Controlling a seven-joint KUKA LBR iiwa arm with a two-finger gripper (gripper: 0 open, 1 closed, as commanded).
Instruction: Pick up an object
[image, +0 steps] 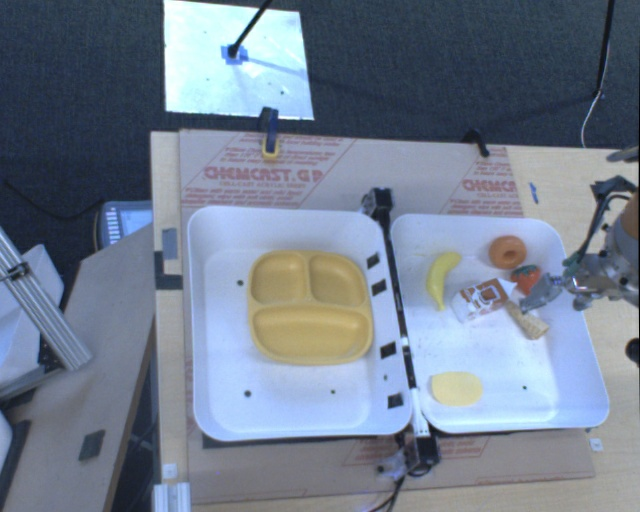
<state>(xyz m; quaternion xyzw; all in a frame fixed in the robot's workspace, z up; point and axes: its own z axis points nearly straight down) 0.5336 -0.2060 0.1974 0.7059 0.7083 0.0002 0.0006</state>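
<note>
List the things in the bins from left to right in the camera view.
Yellow tray → banana → yellow disc → small packet → orange ring.

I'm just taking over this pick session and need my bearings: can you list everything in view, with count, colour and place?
white bins: 2, white, side by side on the bench
divided tray: 1, yellow, three compartments, middle of the left bin
banana: 1, yellow, upper left part of the right bin
doughnut: 1, orange, upper right part of the right bin
small packet: 1, white with brown print, middle of the right bin
red piece: 1, red-orange, just below the doughnut; too small to identify
tan stick-like piece: 1, tan, right of the packet
flat disc: 1, pale yellow, lower part of the right bin
clamp: 1, yellow and black, back edge of the bench
gripper: 1, grey metal, over the right bin's right side near the red piece
</note>
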